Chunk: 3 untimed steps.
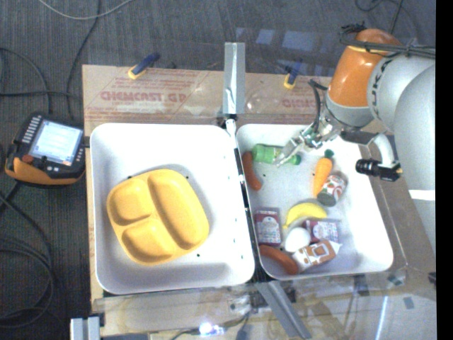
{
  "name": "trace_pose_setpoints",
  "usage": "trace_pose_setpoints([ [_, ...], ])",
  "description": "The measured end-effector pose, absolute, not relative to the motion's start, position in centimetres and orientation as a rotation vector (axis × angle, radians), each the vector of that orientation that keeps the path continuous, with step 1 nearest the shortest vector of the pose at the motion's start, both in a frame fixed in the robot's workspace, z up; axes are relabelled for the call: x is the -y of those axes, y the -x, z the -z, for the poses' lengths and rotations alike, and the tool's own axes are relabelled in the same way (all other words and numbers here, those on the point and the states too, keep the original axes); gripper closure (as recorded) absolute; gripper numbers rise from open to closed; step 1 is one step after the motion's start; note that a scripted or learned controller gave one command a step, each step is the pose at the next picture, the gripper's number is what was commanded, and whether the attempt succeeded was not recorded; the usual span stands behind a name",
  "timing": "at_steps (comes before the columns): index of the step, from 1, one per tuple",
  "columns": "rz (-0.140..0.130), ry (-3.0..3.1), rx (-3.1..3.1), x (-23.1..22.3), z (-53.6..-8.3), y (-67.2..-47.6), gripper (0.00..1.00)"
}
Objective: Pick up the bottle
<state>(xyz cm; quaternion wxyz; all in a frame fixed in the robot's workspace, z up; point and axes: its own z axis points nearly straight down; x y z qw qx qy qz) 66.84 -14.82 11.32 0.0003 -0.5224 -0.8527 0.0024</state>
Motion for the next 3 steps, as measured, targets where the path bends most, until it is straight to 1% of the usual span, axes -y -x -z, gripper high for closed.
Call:
trace_pose_setpoints([
  [1, -0.011, 1.707, 2.635, 13.8, -8.8, -66.8, 0.0],
  [2, -0.023, 1.696, 2.634, 13.9, -9.3, -66.7, 1.0],
  [3, -0.002, 1.707, 2.634, 10.3, -19.3, -66.9, 1.0],
])
